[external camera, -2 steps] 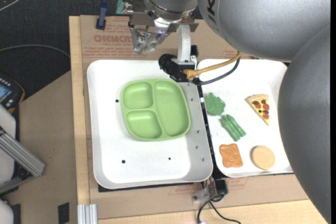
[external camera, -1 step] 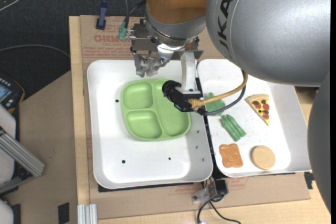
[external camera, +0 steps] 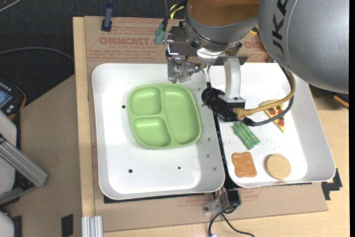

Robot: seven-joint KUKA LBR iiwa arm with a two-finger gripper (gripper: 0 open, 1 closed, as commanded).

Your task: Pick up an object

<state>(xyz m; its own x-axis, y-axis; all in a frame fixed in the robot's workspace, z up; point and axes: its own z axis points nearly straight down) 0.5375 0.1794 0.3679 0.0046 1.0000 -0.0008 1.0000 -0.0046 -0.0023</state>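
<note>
A light green divided plate (external camera: 165, 115) lies flat in the left bin (external camera: 111, 119). The right bin (external camera: 310, 136) holds a small green ridged piece (external camera: 246, 135), a brown toast-shaped piece (external camera: 243, 164), a round tan disc (external camera: 277, 166) and a pizza-slice toy (external camera: 275, 114). My gripper (external camera: 181, 71) hangs over the far edge of the left bin, just beyond the plate's top rim. Nothing shows in its grasp. A white and black part of the wrist (external camera: 227, 98) reaches down over the divide between the bins.
The big grey and orange arm (external camera: 260, 3) covers the far part of the right bin. A yellow cable (external camera: 272, 105) loops over the pizza slice. The bins rest on a cardboard sheet (external camera: 127, 36); a blue clip (external camera: 107, 16) sits at its far left corner.
</note>
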